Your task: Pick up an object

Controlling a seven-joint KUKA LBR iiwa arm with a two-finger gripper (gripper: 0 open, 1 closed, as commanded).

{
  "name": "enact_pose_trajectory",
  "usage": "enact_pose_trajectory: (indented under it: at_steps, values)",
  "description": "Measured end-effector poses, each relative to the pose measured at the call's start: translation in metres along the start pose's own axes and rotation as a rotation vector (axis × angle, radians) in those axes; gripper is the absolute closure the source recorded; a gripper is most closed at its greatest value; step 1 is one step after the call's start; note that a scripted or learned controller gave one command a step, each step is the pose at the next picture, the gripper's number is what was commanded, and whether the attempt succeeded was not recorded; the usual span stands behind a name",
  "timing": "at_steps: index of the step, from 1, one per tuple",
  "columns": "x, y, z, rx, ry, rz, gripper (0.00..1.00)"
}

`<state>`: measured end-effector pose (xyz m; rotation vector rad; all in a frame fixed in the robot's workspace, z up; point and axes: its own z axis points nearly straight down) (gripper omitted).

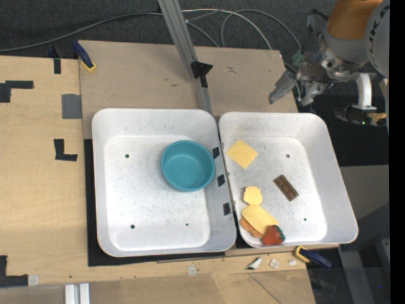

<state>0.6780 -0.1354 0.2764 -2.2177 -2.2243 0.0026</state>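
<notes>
My gripper (292,94) hangs above the far edge of the right bin (319,128), its two fingers spread open with nothing between them. Below it in the right bin lie a yellow square slice (242,153), a small brown bar (285,187), a round yellow piece (252,196), a yellow-and-orange wedge (256,219) and a red strawberry-like piece (273,235). A blue bowl (186,164) sits in the left bin (107,170). All of these lie apart from the gripper.
A slanted metal pole (183,40) rises behind the bins, ending in a black clamp near their shared edge. Cables run across the dark backdrop. Blue-and-yellow clips sit at the board's far left corner (85,56) and near the front right (311,256).
</notes>
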Motion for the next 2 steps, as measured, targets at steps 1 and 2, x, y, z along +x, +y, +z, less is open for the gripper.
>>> enact_pose_trajectory:
  at_steps: [1, 2]
  values:
    - [0.000, 0.000, 0.000, 0.000, -0.001, 0.000, 0.00]
    - [0.004, 0.002, 0.064, 0.006, 0.000, 0.000, 0.00]
